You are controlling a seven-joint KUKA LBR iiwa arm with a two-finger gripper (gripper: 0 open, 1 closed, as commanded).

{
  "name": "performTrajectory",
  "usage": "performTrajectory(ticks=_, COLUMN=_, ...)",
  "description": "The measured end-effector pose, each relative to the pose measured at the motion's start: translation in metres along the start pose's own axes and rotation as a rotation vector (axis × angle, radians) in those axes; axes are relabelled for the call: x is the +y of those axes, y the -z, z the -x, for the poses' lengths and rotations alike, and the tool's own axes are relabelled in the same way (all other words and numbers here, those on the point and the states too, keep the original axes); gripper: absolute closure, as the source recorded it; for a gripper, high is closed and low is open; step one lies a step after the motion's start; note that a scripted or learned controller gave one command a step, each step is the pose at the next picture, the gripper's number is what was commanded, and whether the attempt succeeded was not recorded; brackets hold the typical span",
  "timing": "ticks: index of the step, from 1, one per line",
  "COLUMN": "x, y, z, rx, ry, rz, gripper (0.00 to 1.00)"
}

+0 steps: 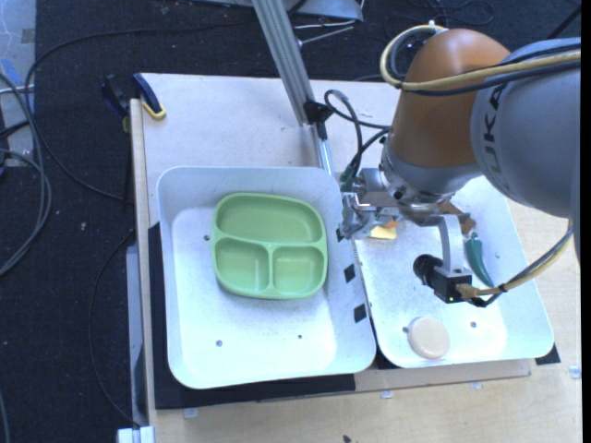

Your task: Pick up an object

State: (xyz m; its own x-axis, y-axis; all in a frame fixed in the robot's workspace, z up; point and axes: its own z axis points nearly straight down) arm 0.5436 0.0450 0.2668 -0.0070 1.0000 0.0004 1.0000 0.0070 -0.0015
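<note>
My gripper (356, 212) hangs below the orange-banded wrist at the left edge of the right bin (517, 326), close to the wall between the bins. A small yellow piece (383, 233) lies just right of it, partly under the wrist. A teal object (478, 257) rests further right, half hidden by the arm. A round beige disc (429, 337) sits near the right bin's front edge. A green divided plate (271, 245) lies in the left bin (185, 330).
A black fitting (440, 279) on a bracket hangs from the wrist over the right bin's middle. A slanted metal pole (288, 58) rises behind the bins. Cables trail over the dark floor around the bench.
</note>
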Motion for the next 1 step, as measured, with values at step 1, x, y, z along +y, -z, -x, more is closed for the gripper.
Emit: performTrajectory(ticks=1, x=-0.0053, y=-0.0179, z=-0.0434, rx=-0.001, ry=-0.002, rz=-0.001, gripper=1.00)
